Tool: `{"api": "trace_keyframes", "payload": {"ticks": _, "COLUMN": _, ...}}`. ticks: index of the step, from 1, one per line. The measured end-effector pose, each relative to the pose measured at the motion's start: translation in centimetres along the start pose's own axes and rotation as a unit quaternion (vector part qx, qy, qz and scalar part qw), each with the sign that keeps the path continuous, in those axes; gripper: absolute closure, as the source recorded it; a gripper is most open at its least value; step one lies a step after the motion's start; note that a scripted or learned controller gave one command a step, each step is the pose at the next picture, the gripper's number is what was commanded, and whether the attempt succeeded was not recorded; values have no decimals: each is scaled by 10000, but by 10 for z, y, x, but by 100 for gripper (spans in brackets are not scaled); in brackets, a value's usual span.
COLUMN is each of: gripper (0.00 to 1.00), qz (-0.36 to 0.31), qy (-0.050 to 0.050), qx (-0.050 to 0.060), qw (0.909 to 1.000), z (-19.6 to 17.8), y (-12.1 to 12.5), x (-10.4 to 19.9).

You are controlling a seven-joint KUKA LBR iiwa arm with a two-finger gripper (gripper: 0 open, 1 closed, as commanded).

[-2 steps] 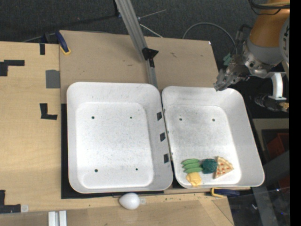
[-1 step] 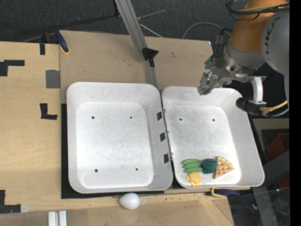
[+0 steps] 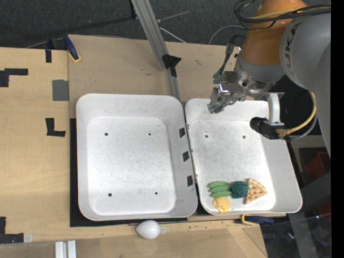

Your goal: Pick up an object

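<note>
The gripper [image 3: 216, 105] hangs over the far edge of the right bin [image 3: 279, 160], close to the corner where this bin meets the left bin [image 3: 86, 144]. Its fingers are dark and small from this angle, and I cannot tell if they are apart or together; nothing is seen between them. Above the gripper, the orange band [image 3: 271, 23] and the grey body of the arm [image 3: 309, 44] come in from the right side. The objects to pick lie together in the near part of the right bin, well apart from the gripper: a green pea pod toy [image 3: 218, 187], a dark green broccoli-like piece [image 3: 238, 188] just beside it, a yellow piece [image 3: 221, 203] touching the pea pod on its near side, and a pizza slice toy [image 3: 255, 191] to the right of the dark green piece. On the bench [image 3: 118, 69], just in front of the left bin, lies a white egg-shaped object [image 3: 148, 229].
</note>
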State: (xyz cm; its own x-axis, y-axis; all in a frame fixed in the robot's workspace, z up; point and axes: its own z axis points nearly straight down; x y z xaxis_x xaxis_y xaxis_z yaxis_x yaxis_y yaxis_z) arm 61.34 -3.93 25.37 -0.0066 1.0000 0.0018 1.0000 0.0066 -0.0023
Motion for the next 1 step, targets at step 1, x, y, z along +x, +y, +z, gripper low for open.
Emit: {"api": "trace_keyframes", "payload": {"ticks": 1, "gripper": 100, "qz": 3, "qy": -3, "qx": 3, "qw": 10000, "z": -1, "y": -9, "x": 49}}
